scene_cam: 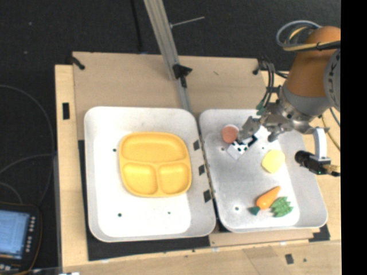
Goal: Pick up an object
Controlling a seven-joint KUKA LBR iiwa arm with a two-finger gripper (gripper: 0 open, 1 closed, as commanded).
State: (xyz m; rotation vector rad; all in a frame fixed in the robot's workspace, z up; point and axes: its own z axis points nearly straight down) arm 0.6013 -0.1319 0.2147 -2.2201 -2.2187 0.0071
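Overhead, the grey arm [309, 79] with its orange band reaches in from the right and hangs over the upper part of the right bin [309, 211]. Its gripper [243, 145] points down and to the left, with a black-and-white checkered tip low over the bin floor, just beside a small reddish-pink round object [230, 133] that lies near the bin's upper left corner. Whether the tip touches that object is hard to judge, and how far apart the fingers stand cannot be told from this slant; nothing is plainly seen between them. A yellow lemon-like piece [273, 161] lies just right of the gripper, apart from it. Nearer the front of the same bin, an orange carrot [267, 199] lies tilted, with a green leafy piece [281, 207] just beside its right end. The left bin [103, 211] holds a yellow divided tray [155, 164], lying flat near its middle. Both bins sit side by side on the tan bench [126, 79], and a slanted metal rail [163, 33] crosses the bench's back edge toward the gap between the bins.
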